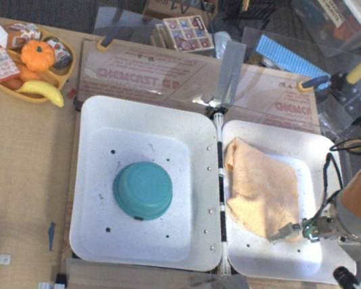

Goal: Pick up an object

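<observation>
End effector: at the tan cloth's near right edge, right bin; grip state unclear.
Left bin: teal bowl, upside down.
Writing: illegible.

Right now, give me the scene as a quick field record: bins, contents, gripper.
left bin: holds a teal bowl, upside down, near the middle
right bin: holds a tan cloth, crumpled, covering its left and centre
gripper: low in the right bin, at the cloth's lower right edge
grasp: nothing seen between the fingers
outside bins: yellow dish of toy food on the bench, far left
</observation>
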Motion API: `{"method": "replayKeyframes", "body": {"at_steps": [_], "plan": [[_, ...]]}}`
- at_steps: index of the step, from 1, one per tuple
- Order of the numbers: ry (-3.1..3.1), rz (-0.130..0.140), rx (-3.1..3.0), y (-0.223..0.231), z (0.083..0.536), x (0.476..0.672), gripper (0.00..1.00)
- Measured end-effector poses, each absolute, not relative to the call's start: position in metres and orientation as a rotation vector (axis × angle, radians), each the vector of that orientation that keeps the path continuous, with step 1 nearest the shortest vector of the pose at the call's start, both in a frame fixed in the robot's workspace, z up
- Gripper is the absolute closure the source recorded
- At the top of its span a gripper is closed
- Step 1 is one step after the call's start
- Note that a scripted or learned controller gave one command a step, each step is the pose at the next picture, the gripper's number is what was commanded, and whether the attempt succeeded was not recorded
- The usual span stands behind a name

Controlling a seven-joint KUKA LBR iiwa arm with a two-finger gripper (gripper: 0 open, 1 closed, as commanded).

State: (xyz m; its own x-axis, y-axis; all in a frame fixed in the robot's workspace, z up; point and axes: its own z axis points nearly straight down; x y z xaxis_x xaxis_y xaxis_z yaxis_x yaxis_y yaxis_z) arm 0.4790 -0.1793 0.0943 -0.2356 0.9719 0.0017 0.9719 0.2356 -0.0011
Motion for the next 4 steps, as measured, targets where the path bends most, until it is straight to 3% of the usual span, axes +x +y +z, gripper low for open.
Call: {"method": "replayKeyframes", "body": {"at_steps": [1,2,3,4], "plan": [[-2.305,-0.007,-2.149,-0.182,0.089,0.543,0.00],[-2.305,-0.011,-2.152,-0.183,0.100,0.543,1.00],[-2.305,-0.011,-2.152,-0.183,0.100,0.543,0.00],[-2.389,-0.004,-2.051,-0.154,0.089,0.546,0.00]]}}
